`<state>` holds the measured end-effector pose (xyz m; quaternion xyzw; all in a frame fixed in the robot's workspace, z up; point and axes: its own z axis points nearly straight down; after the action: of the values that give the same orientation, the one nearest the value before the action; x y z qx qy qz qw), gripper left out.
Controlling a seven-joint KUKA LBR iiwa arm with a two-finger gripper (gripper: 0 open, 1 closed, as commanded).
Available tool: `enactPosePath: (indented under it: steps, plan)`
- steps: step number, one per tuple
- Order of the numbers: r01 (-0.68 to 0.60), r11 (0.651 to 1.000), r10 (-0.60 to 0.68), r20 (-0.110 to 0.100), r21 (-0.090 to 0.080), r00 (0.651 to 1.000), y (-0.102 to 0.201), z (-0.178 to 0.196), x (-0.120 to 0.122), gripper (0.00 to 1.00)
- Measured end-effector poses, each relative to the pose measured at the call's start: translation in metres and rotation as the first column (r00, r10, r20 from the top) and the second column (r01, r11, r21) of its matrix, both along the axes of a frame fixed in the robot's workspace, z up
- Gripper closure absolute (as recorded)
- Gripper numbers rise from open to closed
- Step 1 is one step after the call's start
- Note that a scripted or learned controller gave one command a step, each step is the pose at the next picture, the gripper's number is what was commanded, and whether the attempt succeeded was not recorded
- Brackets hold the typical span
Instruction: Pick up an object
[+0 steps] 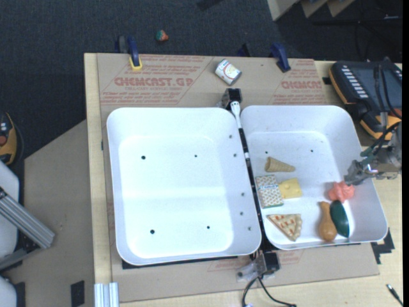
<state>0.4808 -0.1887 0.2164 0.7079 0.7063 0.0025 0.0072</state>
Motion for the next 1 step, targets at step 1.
enactPosePath:
  steps: [1]
  plan:
    - [-0.013, 1.000, 0.013, 0.005, 0.004, 1.000, 0.0620, 0.1269, 0.0404, 1.00]
